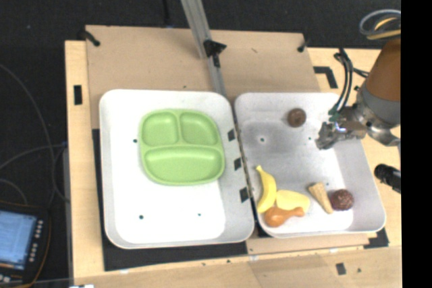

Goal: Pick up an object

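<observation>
Presently, the end effector (327, 138) hangs over the right bin (283, 155), nothing visibly in it and its spread impossible to tell, near the brown ball (295, 117) at the bin's far side, likely its target, with the banana (266, 189) against the bin's near-left corner.

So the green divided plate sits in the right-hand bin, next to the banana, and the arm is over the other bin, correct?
Not quite. The camera view shows the green divided plate in the left bin, alone. The banana lies in the right bin, the bin the gripper is over.
</observation>
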Motion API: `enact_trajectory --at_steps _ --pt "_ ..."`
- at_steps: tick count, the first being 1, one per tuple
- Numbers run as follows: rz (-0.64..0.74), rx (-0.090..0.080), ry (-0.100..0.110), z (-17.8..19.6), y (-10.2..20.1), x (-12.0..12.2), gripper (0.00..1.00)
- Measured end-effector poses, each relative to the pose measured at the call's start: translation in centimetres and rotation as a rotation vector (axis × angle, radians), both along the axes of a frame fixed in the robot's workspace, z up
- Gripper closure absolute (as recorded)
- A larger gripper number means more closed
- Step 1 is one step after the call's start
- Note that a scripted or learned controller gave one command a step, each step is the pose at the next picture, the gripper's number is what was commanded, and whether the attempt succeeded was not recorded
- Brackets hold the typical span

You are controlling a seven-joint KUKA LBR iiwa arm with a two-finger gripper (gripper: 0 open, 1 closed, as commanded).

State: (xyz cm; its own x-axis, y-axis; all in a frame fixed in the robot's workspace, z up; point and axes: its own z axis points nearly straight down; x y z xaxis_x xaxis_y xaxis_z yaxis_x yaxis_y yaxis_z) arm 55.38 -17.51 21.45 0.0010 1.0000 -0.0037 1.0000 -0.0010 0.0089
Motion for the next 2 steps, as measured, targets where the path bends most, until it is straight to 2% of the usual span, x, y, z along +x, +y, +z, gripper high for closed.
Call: enact_trajectory --at_steps 1,2 --pt "0.003 0.001 0.002 4.0 -0.2 0.2 1.0" --pt "0.009 0.004 0.004 4.6 5.4 1.1 1.0"
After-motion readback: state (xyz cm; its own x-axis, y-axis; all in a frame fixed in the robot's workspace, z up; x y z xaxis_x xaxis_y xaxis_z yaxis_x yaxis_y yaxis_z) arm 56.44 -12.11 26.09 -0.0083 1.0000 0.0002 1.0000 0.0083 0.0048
